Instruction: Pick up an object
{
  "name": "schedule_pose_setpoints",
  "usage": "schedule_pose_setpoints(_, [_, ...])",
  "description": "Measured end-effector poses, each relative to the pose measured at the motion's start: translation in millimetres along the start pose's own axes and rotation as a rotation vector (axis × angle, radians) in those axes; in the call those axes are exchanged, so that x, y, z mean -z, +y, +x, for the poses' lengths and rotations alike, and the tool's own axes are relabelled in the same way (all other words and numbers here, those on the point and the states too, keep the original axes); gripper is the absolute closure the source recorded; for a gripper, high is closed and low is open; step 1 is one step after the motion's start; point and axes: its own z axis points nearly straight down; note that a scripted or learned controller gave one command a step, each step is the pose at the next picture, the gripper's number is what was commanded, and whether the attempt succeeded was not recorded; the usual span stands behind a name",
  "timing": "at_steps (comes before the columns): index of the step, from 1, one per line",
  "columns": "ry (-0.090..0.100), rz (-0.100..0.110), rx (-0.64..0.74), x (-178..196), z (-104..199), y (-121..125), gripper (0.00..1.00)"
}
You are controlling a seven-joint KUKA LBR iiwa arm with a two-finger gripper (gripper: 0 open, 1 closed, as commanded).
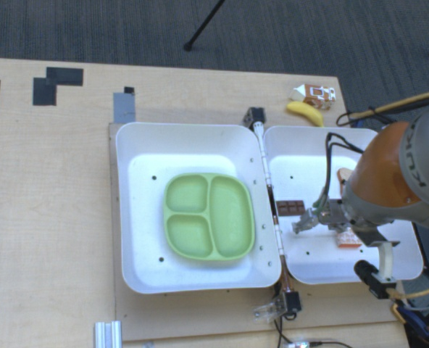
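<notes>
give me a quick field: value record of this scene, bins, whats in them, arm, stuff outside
left bin: holds a green tray with three sections, nothing in them
right bin: holds a brown bar near its left wall and a red and white item partly under the arm
arm: over the right bin, reaching in from the right
hand: low over the right bin floor, just below the brown bar; nothing seen in it
outside bins: banana and a small pack on the bench above the right bin

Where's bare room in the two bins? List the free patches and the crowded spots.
Left bin: bare strips all round the green tray, widest along the far wall. Right bin: bare floor at its far left. Crowded: near half, with brown bar, gripper and arm.
</notes>
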Motion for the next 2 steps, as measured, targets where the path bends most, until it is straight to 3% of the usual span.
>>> schedule_pose_setpoints(1, [0.001, -0.003, 0.003, 10.5, 0.6, 1.7, 1.0])
schedule_pose_setpoints(2, [0.001, -0.003, 0.003, 10.4, 0.6, 1.7, 0.0])
